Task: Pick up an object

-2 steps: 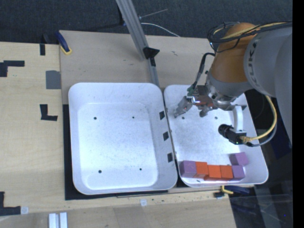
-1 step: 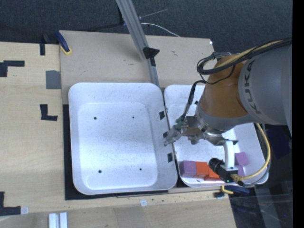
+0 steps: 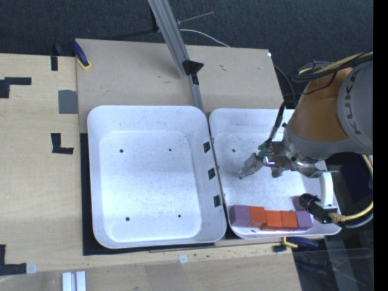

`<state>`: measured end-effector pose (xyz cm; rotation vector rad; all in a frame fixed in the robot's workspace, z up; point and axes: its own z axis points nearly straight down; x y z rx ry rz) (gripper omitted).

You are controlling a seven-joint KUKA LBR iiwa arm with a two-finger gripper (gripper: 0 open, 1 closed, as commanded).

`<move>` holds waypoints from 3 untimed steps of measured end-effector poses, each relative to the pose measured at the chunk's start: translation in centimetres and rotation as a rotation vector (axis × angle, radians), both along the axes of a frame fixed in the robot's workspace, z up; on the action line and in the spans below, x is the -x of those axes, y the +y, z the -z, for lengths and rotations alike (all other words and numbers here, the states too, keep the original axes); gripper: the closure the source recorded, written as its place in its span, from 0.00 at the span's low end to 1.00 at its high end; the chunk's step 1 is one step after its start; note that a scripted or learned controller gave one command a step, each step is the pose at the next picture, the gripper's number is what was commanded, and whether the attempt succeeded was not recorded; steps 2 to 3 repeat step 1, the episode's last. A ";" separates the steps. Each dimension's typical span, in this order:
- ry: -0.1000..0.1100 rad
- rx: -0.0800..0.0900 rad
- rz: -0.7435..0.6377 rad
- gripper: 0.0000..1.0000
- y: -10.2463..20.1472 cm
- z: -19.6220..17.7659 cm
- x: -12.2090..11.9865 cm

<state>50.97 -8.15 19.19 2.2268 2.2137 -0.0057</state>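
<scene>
**Gripper hovers above the block row, nothing held**

The gripper [image 3: 257, 165] hangs over the middle of the right bin [image 3: 242, 126], fingers spread and nothing between them. Toward the bin's near wall, well clear of the fingertips, purple and orange blocks [image 3: 271, 217] lie pressed in a row, probably gathered there by the wall's slope. That crowding likely leaves little room for a finger on the wall side. The left bin [image 3: 109, 132] sits beside the right bin, touching it.

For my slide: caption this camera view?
Gripper hovers over right bin, above blocks along its near edge.
</scene>
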 end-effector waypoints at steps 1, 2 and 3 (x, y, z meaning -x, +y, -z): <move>-0.004 -0.004 -0.008 0.00 1.5 -4.8 0.8; -0.004 -0.004 -0.008 0.00 1.5 -4.8 0.8; -0.004 -0.004 -0.008 0.00 1.5 -4.8 0.8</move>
